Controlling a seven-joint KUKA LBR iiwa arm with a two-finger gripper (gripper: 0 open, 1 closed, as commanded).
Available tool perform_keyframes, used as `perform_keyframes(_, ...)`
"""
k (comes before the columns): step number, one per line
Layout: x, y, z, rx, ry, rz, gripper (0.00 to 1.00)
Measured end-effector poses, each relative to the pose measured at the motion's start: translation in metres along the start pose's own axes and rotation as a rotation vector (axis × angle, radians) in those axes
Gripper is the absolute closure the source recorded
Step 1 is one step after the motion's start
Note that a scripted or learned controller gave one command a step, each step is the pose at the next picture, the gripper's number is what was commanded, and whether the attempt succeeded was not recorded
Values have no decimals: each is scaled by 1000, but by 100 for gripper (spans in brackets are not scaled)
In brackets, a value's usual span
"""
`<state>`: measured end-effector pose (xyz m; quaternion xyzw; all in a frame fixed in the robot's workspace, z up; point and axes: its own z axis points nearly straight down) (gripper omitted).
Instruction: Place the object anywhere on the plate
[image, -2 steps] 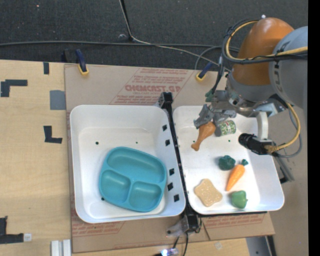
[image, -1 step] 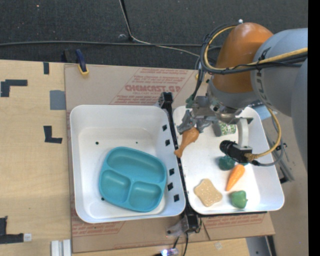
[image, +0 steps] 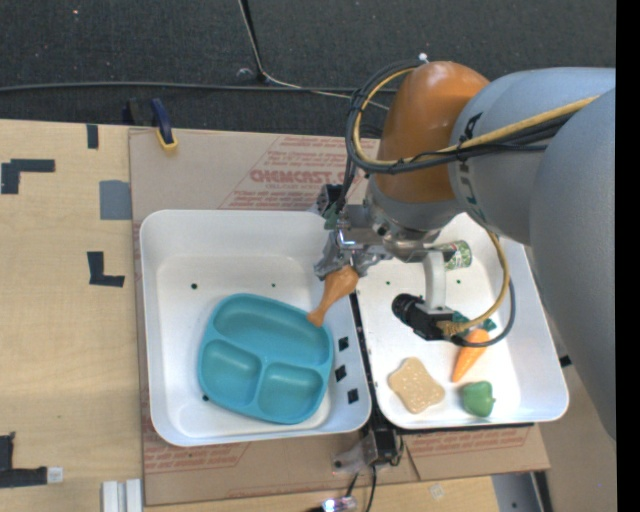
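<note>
While end effector (image: 340, 262) grips carrot (image: 333, 293), plate (image: 264, 358) below

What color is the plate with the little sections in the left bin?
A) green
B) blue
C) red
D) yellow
B: the plate lying in the left bin is light blue, with three sections molded into it.
</note>
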<state>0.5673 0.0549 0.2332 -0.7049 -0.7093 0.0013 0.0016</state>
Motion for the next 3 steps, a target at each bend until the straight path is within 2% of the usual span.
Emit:
perform_keyframes(1, 56, -8, 14, 0, 0, 0, 100)
perform_keyframes(2, 90, -21, -1, -3, 0, 0, 100)
perform_keyframes(3, 88, -21, 0, -2, -1, 3, 0)
